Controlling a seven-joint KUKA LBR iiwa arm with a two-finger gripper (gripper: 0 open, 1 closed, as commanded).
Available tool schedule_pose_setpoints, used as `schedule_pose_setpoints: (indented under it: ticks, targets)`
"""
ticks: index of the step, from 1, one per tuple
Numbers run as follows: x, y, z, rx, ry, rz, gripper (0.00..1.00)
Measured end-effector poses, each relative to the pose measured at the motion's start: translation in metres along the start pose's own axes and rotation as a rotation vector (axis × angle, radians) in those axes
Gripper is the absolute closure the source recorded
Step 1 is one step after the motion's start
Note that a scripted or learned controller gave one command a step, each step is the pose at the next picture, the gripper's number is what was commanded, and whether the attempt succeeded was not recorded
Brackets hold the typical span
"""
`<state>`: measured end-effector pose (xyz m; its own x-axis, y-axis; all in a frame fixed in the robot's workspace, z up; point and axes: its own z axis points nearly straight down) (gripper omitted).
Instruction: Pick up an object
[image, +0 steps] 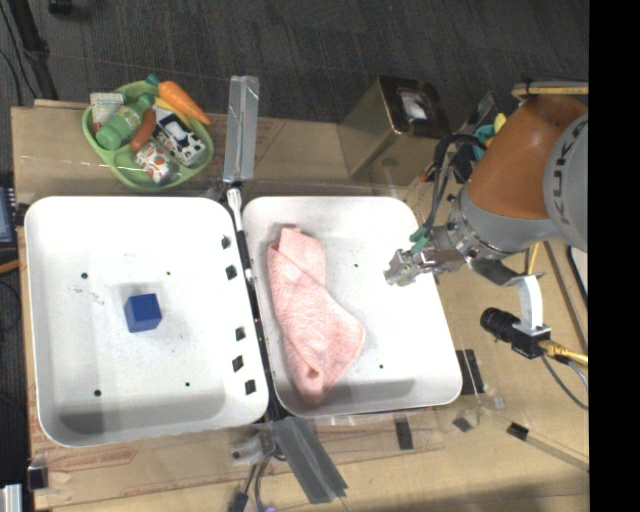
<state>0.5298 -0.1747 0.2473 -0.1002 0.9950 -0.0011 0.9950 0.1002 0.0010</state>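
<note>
Here the gripper (402, 268) is blurred over the right bin (425, 330).

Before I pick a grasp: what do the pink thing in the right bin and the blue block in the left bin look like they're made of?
The pink cloth looks like soft terry or fleece fabric: matte, fuzzy surface, folded in loose rounded layers. The blue cube looks rigid, with flat faces and crisp edges and an even matte colour; painted wood, plastic or dense foam, the view cannot settle which. Both lie apart from the gripper.
</note>
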Motion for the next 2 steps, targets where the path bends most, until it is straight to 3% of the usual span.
schedule_pose_setpoints:
  ticks: [1,2]
  targets:
    - [0.0146,-0.0016,0.0545,0.005,0.002,-0.074,1.00]
    - [0.0144,-0.0017,0.0544,0.005,0.002,-0.074,0.00]
